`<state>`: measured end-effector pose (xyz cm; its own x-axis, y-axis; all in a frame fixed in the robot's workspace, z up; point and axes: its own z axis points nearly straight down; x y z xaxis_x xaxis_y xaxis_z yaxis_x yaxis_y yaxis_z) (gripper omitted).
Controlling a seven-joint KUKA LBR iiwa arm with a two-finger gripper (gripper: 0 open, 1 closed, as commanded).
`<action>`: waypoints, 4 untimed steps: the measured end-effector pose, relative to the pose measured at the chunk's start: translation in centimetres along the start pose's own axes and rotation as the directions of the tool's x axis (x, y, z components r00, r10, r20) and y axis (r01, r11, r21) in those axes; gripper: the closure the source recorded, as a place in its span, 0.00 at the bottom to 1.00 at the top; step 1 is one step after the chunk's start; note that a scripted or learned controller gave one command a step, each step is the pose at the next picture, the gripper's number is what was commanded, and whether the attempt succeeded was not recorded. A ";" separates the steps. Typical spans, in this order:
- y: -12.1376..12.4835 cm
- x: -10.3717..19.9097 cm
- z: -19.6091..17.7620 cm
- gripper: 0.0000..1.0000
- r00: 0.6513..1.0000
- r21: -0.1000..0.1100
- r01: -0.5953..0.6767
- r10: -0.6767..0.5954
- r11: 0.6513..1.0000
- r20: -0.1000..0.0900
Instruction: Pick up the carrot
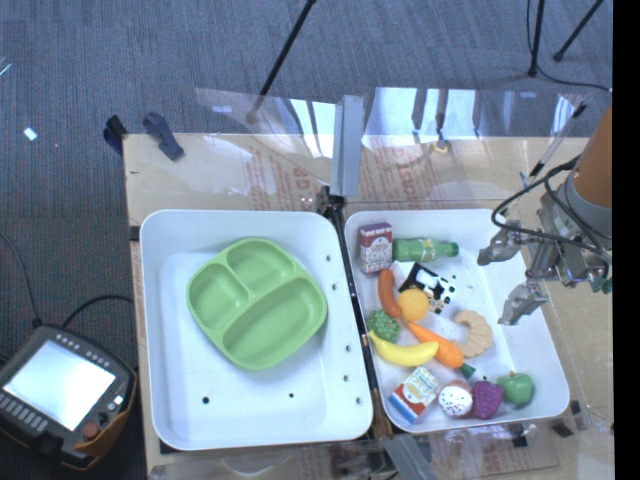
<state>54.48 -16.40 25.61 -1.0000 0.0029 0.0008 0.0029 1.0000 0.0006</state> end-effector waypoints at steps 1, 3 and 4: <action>6.1 4.2 16.5 0.00 0.982 -0.001 0.187 -0.187 0.982 0.004; 15.9 -1.6 6.5 1.00 0.990 -0.002 0.139 -0.139 0.990 0.010; 7.0 3.6 13.0 1.00 0.991 -0.001 0.135 -0.135 0.991 -0.007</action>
